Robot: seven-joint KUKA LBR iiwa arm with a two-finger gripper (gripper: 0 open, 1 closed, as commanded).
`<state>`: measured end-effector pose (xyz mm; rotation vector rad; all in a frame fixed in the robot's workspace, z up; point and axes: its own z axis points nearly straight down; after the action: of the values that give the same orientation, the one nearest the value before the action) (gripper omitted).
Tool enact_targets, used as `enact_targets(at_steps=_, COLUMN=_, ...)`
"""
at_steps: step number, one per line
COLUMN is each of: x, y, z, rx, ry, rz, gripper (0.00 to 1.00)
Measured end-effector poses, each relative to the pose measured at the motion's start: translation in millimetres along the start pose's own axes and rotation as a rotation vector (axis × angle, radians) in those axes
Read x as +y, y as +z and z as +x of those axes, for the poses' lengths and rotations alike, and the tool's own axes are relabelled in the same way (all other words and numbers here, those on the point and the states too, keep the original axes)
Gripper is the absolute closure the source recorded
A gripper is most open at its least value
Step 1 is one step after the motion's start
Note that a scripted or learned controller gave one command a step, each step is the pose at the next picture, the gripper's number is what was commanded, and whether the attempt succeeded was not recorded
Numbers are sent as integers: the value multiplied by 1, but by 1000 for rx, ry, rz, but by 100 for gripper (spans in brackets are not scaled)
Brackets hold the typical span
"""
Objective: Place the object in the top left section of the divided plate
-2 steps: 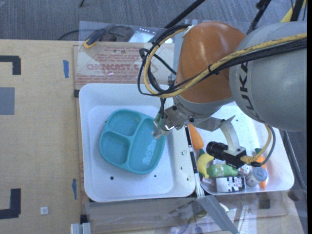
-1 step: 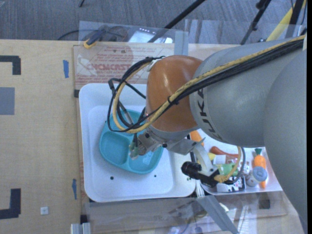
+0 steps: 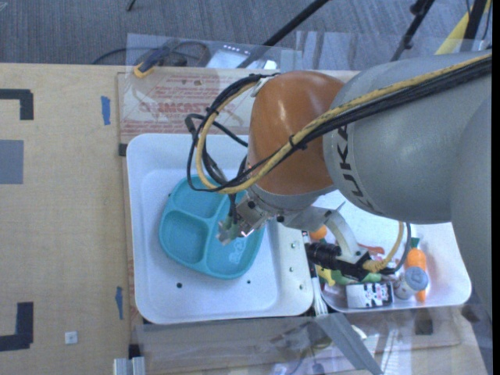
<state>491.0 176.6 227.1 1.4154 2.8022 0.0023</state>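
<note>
A teal divided plate (image 3: 190,233) lies tilted in the left white bin (image 3: 148,201), with three sections showing. My gripper (image 3: 234,230) hangs low over the plate's right side, at the divider between its sections. The grey arm and its orange band (image 3: 293,131) reach in from the right and hide the plate's upper right edge. I cannot make out any object held at the gripper or lying in the plate's sections.
The right bin (image 3: 457,287) holds several small items, among them an orange carrot-like piece (image 3: 416,268) and a white box with black print (image 3: 367,294). A cardboard sheet (image 3: 168,104) lies behind the left bin. Bare bin floor surrounds the plate on the left and front.
</note>
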Motion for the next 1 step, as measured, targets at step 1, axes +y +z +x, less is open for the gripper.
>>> enact_targets(at_steps=1, x=-18, y=7, z=-14, rx=3, ry=-149, rz=4, gripper=100)
